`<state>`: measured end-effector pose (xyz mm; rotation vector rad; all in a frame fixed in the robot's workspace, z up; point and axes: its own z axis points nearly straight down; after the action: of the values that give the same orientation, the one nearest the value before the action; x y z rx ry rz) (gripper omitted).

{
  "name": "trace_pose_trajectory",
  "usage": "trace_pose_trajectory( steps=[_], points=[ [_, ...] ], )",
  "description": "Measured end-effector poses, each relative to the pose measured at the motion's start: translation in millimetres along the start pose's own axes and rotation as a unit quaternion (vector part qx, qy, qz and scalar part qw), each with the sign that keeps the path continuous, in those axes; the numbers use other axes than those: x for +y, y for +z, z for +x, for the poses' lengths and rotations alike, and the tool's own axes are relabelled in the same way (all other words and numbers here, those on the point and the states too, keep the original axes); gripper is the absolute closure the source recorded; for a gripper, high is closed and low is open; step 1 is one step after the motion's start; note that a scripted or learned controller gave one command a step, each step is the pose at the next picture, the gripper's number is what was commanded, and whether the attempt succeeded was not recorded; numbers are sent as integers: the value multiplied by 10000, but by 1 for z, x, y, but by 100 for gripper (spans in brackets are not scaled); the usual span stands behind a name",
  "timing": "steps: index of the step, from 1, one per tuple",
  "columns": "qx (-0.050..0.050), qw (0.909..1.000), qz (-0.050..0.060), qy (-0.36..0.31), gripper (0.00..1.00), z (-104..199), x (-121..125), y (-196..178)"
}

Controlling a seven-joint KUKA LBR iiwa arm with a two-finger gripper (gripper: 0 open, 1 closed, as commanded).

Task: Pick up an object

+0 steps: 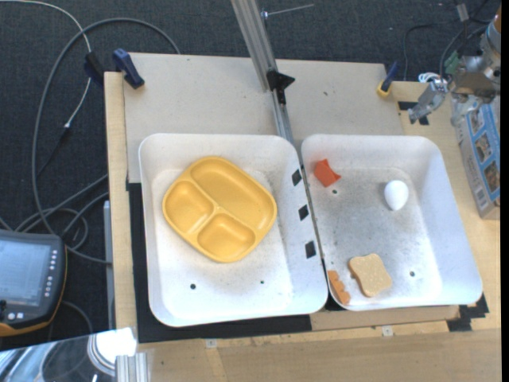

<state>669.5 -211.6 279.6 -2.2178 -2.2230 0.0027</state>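
Note:
The right bin (pixel 445 213) holds a small red block (pixel 324 172) at its far left, a white egg (pixel 395 194) toward the far right, a slice of toast (pixel 371 274) near the front, and an orange piece (pixel 339 287) at the front left corner. My gripper (pixel 424 106) hangs at the top right, over the bench just beyond the right bin's far edge. It is well apart from all the objects, and nothing shows in it.
The left bin (pixel 159 293) holds a yellow divided plate (pixel 219 208). A metal rail (pixel 258 42) runs from the top down to the gap between the bins. Blue clamps (pixel 127 67) sit at the bench's far corners. A pendant (pixel 28 277) lies at the left.

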Motion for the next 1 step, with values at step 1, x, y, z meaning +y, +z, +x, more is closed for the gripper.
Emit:
trace_pose_trajectory(
  steps=[1],
  points=[
    [23,10000,52,27,0,-1,-98,137]
  ],
)
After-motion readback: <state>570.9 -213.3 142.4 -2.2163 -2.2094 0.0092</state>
